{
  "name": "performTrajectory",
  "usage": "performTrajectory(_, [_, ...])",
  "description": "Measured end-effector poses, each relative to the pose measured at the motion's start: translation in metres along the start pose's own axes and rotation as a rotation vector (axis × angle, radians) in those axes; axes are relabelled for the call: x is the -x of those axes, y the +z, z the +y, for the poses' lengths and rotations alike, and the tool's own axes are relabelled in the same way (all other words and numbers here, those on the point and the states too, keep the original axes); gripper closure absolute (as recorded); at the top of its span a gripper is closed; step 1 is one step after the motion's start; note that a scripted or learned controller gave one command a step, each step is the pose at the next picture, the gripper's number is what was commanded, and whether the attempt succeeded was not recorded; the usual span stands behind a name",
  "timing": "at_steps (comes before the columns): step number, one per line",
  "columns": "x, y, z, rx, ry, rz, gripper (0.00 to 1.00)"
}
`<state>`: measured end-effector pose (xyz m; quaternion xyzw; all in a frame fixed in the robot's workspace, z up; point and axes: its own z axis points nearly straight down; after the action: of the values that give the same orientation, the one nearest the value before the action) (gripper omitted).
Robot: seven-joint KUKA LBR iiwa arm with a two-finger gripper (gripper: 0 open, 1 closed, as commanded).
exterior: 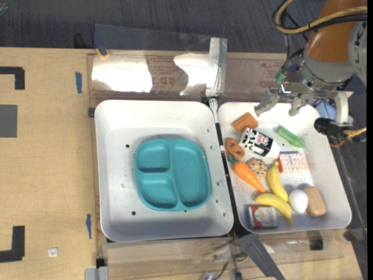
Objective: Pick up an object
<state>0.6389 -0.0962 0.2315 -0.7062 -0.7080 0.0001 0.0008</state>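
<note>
The hand (282, 104) hangs over the far edge of the right bin (341, 182), its two fingers spread apart and grasping nothing. All the candidate objects lie in that bin, toward the near edge of the counter from the hand. Nearest are the orange block (245, 122), just beside the hand toward the divider between the bins, and the green piece (290, 137), just nearward of it with its long axis running slantwise toward the bin's right wall. Farther on sit the black-and-white carton (257, 143), the carrot (248, 176), the bananas (276, 192), the egg (298, 201) and the can (261, 217) by the near edge. The left bin (111, 121) carries a teal divided plate (173, 173), well apart from the hand. A short drop and slight shift nearward would likely reach either closest item.
</note>
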Motion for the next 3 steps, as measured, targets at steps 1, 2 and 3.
performTrajectory(1, [-0.028,0.048,0.028,-0.003,-0.169,0.0,0.0])
performTrajectory(2, [0.012,0.129,0.014,-0.006,-0.183,0.0,0.0])
performTrajectory(3, [0.036,0.137,-0.108,0.024,-0.224,-0.005,0.0])
